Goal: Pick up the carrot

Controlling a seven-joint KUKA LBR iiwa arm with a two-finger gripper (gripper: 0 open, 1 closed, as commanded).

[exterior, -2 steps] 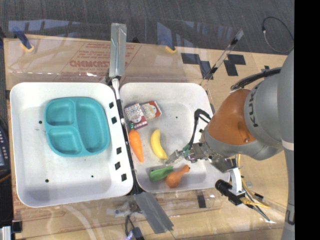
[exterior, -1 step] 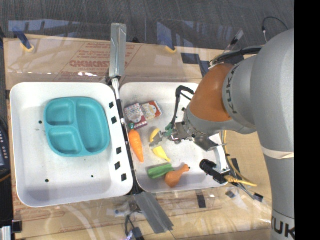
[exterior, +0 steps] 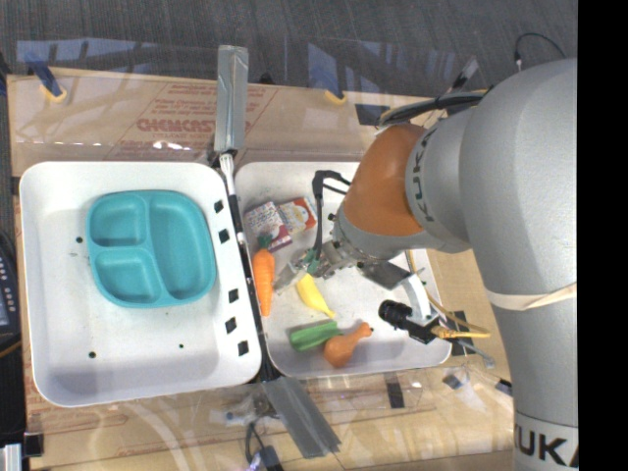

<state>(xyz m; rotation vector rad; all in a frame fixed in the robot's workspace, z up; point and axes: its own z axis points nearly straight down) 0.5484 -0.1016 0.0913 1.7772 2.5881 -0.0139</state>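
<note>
The carrot (exterior: 263,279) lies along the right bin's (exterior: 294,366) left wall. My gripper (exterior: 316,261) hangs just beside it, over a yellow pepper (exterior: 314,295); whether it grips anything I cannot tell.

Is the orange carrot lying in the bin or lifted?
Lying: the orange carrot rests on the right white bin's floor by its left wall.
</note>
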